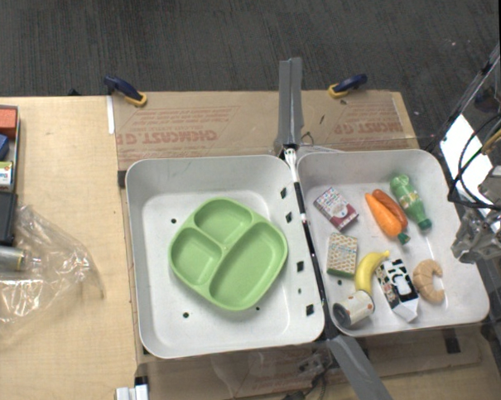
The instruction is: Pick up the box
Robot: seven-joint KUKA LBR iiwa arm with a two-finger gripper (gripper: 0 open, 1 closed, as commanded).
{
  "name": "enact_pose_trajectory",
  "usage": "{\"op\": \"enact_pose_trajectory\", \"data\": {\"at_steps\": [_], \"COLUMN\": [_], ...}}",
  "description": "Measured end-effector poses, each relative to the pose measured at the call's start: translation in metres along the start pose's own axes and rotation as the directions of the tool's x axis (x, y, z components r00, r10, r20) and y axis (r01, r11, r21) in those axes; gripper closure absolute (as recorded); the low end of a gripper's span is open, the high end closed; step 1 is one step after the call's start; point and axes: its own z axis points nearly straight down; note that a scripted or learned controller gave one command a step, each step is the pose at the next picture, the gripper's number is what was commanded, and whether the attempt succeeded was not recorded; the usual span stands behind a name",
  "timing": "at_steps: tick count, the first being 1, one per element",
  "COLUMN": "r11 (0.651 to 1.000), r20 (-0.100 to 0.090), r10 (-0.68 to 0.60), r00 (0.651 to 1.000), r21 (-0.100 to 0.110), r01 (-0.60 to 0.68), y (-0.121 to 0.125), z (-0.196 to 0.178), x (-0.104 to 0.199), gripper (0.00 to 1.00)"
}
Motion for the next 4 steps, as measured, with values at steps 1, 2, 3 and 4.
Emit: {"op": "enact_pose_trajectory", "data": {"at_steps": [1, 2, 3, 4], "r11": [0.977, 0.890, 0.737, 0.525], "r20": [0.000, 0.001, 0.002, 0.003], "r10": [-0.212, -0.455, -0.676, -0.851], "r00": [0.977, 0.890, 0.737, 0.525], "r21": [0.000, -0.003, -0.003, -0.002], "r01": [0.212, 0.455, 0.676, 0.851], "y": [-0.006, 0.002, 0.008, 0.008], "z": [-0.005, -0.001, -0.001, 0.000], "x": [-0.007, 0.002, 0.008, 0.008], "gripper": [1.00, 1.00, 1.00, 1.00]}}
